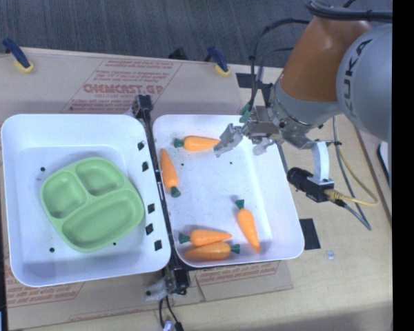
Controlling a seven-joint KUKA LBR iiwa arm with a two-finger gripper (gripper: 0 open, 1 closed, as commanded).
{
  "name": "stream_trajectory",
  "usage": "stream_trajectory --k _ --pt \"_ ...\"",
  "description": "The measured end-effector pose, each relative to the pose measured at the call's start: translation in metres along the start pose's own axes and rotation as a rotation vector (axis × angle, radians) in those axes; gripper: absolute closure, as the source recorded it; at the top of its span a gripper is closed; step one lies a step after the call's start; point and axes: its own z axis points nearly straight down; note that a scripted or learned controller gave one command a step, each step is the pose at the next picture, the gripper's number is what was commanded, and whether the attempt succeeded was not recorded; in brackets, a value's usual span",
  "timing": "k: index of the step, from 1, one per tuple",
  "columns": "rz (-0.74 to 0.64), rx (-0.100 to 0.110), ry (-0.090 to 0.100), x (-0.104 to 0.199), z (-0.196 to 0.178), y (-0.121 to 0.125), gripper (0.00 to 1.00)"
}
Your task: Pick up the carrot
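Tool (240, 138) hovers over the right bin (284, 185), fingers spread, nothing in them, just right of the top carrot (199, 143) near the far wall. Risk: carrot sits close to the wall; fingers may clip it or roll the carrot aside.

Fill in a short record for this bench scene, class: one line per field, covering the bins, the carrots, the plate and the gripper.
left bin: holds a green divided plate
right bin: holds five carrots
carrot nearest gripper: at the far edge, lying flat
carrot by divider: along the left wall
carrot at right: lying apart from the rest
near-edge pair: two carrots side by side
gripper: above the right bin's far edge, beside the nearest carrot, holding nothing
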Motion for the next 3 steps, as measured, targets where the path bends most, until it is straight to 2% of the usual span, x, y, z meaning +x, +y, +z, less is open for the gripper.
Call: stream_trajectory --k 1,2,3 --pt "0.000 0.003 0.001 -0.026 0.084 -0.071 0.00" --pt "0.000 0.002 0.001 -0.073 0.158 -0.084 0.00" --pt "-0.002 0.001 0.002 -0.100 0.189 -0.084 0.00"
